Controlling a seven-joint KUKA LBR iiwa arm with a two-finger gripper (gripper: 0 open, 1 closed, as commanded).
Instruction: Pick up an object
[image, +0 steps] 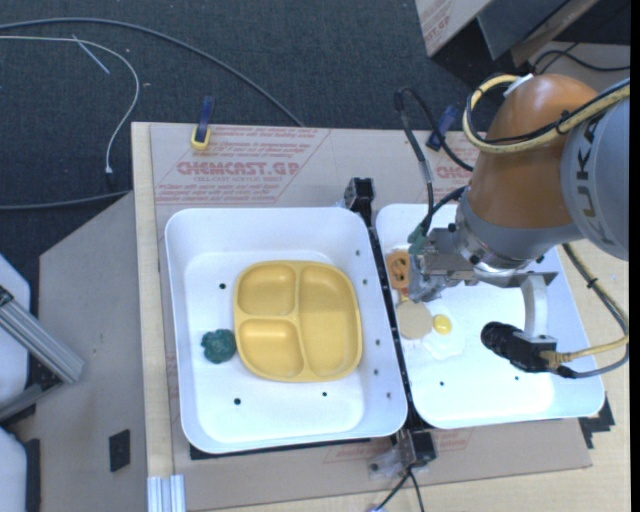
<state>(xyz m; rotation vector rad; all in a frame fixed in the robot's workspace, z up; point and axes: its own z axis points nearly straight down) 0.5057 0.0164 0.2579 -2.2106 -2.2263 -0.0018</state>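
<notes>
I've got the gripper (428, 282) low at the left edge of the right bin (500, 400), presumably lined up for the fried egg (441, 336) lying just below it, though its grip I cannot tell.

Light bright, even, apparently from overhead. White bins (190, 300) near overexposed; surface detail washed out, right bin (500, 395) especially. Soft glare patch on the arm's orange band (525, 125). Shadows short, diffuse: a faint one under the yellow tray (298, 320), another along the bin walls. Dark floor (60, 110) reads grainy, low in detail. Overall focus soft, edges slightly smeared; printed lettering on the cardboard (240, 165) barely legible. No marked distortion at the frame edges.
</notes>
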